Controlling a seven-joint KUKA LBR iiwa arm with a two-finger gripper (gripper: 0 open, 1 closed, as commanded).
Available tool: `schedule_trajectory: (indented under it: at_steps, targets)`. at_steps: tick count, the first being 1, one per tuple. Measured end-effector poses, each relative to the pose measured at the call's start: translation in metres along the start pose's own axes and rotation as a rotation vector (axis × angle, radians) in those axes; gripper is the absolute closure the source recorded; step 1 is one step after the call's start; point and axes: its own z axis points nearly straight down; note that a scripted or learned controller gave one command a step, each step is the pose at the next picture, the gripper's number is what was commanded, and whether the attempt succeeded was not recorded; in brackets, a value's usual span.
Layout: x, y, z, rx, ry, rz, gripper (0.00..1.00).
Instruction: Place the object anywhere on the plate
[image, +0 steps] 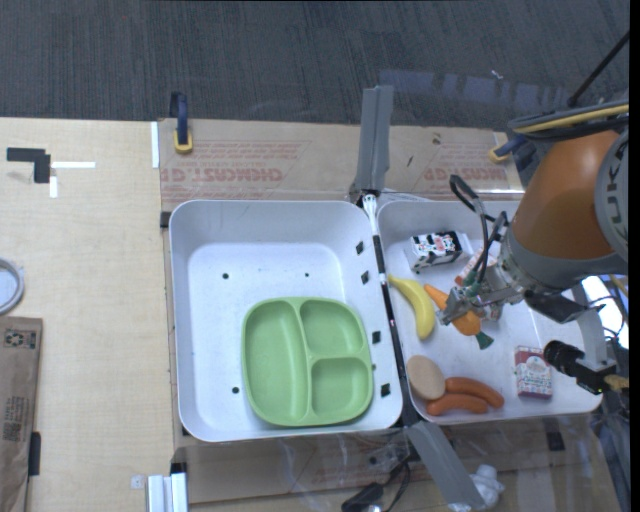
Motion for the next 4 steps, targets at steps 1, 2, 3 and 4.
schedule_trajectory:
  at_steps: [1, 2, 3, 4]
  targets:
    - [-0.001, 0.000, -0.008, 0.002, -0.001, -0.001, 1.00]
    - [0.041, 0.042, 0.000, -0.002, 0.000, -0.370, 1.00]
    - [0.123, 0.017, -0.001, 0.000, 0.000, -0.475, 1.00]
    - [0.122, 0.017, -0.001, 0.000, 0.000, -0.474, 0.00]
